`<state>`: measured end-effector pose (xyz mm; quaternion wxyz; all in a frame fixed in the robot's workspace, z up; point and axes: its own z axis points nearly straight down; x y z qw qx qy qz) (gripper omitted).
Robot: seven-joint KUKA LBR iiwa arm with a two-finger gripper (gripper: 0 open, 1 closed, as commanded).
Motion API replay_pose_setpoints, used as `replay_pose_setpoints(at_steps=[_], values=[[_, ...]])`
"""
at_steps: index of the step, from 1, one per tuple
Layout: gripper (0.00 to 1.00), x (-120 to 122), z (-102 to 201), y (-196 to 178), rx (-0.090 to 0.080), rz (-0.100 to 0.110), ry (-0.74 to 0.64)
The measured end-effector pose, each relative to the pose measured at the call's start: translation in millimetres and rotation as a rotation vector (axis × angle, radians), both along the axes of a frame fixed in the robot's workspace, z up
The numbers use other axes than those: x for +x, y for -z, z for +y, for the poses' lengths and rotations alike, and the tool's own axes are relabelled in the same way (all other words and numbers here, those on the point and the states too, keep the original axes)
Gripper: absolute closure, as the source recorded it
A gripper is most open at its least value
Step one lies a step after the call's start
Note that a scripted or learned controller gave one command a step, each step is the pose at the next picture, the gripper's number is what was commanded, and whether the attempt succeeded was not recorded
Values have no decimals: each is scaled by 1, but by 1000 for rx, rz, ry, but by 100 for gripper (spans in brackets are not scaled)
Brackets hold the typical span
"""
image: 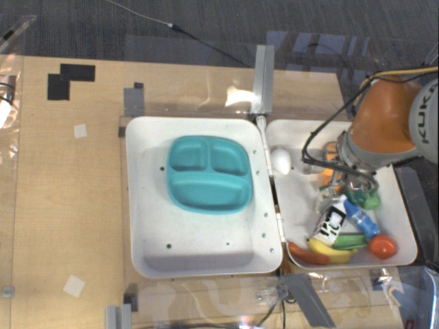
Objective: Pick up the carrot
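The arm [394, 118] comes in from 3 o'clock and hangs over the right bin [295, 204]. Its grey and orange body covers the top of that bin. The jaws [350, 184] point down into the pile of toys. I cannot tell what the jaws are doing, because the wrist hides them.

The carrot [328, 177] is a small orange thing. It peeks out at 9 o'clock from the wrist, right by the jaws. Most of it is hidden, so its shape is hard to see. It sits near the middle of the right bin.

An egg [280, 161] lies at 9 o'clock from the carrot, close to the wall between the bins. At 6 o'clock from the carrot are a black and white box [331, 225], a blue bottle [361, 218], a banana [330, 250], a red pepper [306, 253] and a tomato [383, 247]. Something green [370, 199] sits at 3 o'clock from the jaws.

The left bin [151, 245] holds a teal tray [208, 173] with three parts. Both bins rest on the tabletop [68, 204].
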<state>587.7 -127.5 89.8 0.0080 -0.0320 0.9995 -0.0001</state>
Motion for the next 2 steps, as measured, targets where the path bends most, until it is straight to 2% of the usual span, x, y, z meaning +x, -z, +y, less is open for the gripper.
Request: replay_pose_setpoints(at_steps=[1,2], values=[[0,48,-6,1,3,2,309],[100,52,-5,-13,4,-9,304]])
